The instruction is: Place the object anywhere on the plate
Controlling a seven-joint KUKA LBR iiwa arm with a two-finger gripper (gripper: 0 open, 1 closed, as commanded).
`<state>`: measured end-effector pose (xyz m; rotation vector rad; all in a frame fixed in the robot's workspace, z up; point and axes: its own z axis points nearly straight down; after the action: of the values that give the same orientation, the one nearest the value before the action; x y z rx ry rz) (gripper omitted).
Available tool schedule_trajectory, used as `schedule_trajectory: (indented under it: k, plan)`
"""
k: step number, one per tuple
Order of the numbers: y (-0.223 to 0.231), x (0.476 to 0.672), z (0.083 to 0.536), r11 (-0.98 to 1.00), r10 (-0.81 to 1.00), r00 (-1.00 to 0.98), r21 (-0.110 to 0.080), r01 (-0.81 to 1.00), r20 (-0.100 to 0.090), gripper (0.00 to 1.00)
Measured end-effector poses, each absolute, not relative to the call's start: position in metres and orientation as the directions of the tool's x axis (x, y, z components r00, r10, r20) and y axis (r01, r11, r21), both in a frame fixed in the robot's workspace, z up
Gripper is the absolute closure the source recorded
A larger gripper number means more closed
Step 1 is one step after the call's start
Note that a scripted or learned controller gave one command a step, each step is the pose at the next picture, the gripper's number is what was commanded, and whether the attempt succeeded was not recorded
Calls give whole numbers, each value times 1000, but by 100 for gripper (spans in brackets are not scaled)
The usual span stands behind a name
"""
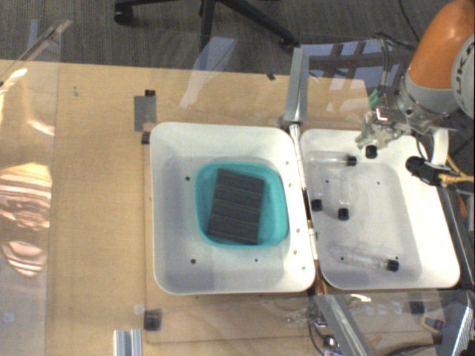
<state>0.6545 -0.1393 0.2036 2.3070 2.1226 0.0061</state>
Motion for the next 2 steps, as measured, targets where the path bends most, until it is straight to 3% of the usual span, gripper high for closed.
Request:
schedule_trajectory:
  k: [1, 2]
  plan:
    - [-110, 617, 119, 24, 1000, -24, 35, 999, -10, 100]
    - [-24, 529, 186, 156, 988, -156, 7, 988, 0, 100]
